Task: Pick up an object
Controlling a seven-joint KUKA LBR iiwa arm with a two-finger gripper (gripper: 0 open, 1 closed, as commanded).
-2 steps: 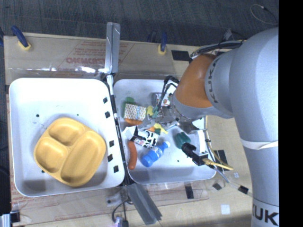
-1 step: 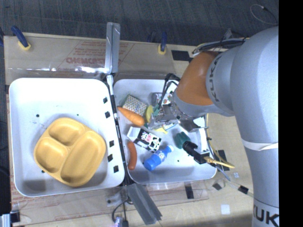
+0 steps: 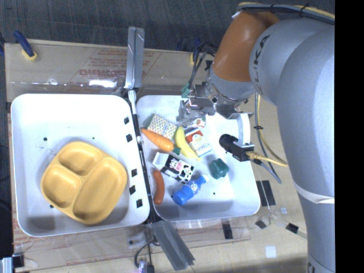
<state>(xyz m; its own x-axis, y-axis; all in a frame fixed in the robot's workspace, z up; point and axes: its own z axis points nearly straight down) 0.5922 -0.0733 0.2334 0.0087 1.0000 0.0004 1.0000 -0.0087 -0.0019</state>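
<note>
I've got the gripper (image 3: 190, 111) low over the back of the right bin (image 3: 244, 201), right above the clutter. I can't tell the finger state from this slant, the wrist hides it. Candidate objects are packed tight: banana (image 3: 182, 143) touching the carrot (image 3: 157, 140) and the red-and-white carton (image 3: 197, 141), checkered packet (image 3: 161, 126) just beside. Risk as I see it: the fingers straddle two items or land on the banana's curve and it slips out. The teal cup (image 3: 218, 168) and blue bottle (image 3: 187, 191) sit freer. Yellow tray (image 3: 84, 180) in the left bin (image 3: 28, 112) is well apart.
</note>
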